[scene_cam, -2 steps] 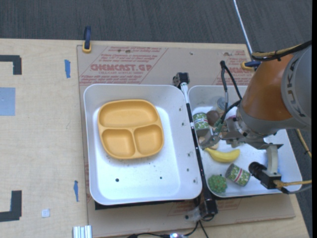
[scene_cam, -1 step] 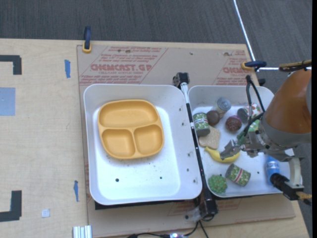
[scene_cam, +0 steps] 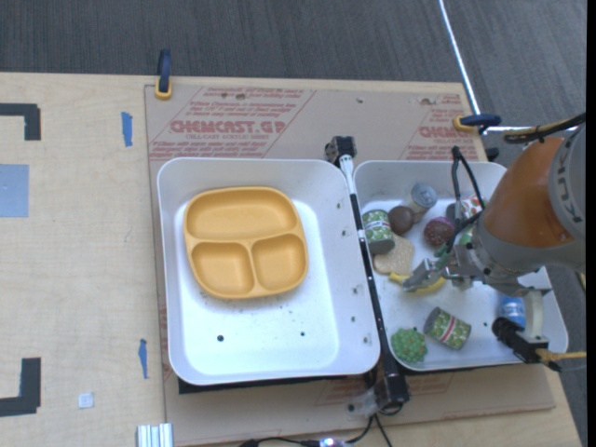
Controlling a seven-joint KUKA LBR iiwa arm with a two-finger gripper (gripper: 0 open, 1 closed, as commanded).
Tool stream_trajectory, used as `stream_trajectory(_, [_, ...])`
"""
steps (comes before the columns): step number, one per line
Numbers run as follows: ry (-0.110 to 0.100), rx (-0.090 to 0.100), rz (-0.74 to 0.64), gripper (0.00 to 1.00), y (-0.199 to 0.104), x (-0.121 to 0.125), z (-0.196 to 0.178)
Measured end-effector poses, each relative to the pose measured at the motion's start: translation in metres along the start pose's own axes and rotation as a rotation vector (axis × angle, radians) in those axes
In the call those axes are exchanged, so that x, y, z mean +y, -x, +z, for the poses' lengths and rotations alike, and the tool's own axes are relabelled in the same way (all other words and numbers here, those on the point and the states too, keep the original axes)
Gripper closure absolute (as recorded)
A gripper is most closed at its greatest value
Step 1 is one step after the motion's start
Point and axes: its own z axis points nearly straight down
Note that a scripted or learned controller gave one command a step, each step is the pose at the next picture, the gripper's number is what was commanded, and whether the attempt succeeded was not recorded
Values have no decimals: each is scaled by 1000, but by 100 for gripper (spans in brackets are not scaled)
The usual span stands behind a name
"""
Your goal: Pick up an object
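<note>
Two white bins sit side by side; the gripper, maybe shut, touches a light, soft banana, best grabbed mid-way.

Bench with 2 white bins

Two white bins, one yellow divided plate, two green cans, one broccoli, one banana.
</note>
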Motion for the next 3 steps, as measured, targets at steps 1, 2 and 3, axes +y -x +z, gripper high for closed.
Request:
stream_trajectory(1, [4, 0, -1, 100, -1, 2, -10])
stream_trajectory(2, [-5, -3, 0, 100, -94, 52, -93])
stream_trajectory(3, [-8, -5, 3, 100, -42, 4, -93])
